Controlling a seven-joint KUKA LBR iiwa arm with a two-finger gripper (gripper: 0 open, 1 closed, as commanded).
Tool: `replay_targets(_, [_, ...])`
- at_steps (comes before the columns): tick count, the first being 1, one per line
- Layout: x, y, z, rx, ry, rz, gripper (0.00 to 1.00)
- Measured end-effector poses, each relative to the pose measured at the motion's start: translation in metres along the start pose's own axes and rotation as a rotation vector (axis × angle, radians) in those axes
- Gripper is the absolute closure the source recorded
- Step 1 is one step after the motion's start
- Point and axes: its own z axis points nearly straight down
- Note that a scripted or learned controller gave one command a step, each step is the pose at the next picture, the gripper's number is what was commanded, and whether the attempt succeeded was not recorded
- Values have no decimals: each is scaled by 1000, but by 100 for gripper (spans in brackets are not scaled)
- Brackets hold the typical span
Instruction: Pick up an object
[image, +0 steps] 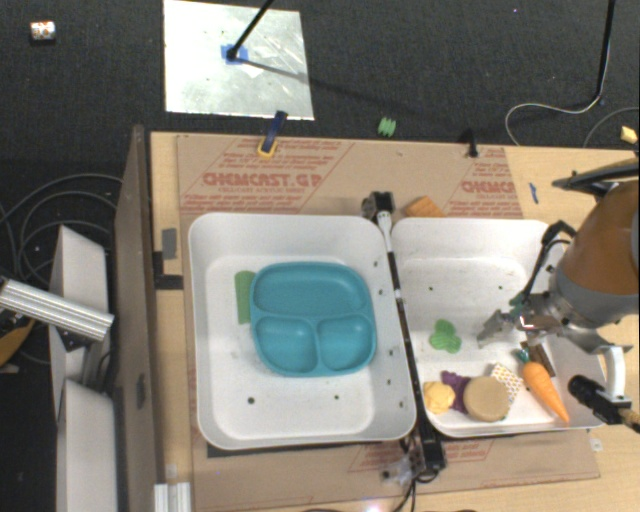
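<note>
My gripper (506, 343) hangs over the right bin (470, 250), near that bin's right side. It is open, with one finger (491, 327) pointing left and the other by the carrot top; nothing sits between them. A green leafy toy (445, 337) lies just left of the gripper. Along the bin's front edge lie a yellow piece (438, 397), a purple piece (455, 382), a round tan biscuit (486, 399), a pale wafer (506, 378) and an orange carrot (546, 390). The carrot's top is right below the gripper.
The left bin (215, 300) holds a blue divided plate (312, 317) with a green strip (243, 297) beside its left rim. An orange block (423, 208) lies on the cardboard behind the bins. A metal divider clamp (382, 210) sits between the bins.
</note>
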Motion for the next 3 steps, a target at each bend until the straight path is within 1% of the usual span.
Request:
replay_targets(1, [-41,80,-35,-16,-8,-6,0])
replay_targets(2, [88,46,41,-1,2,-12,0])
replay_targets(3, [70,95,36,-11,-4,-6,0])
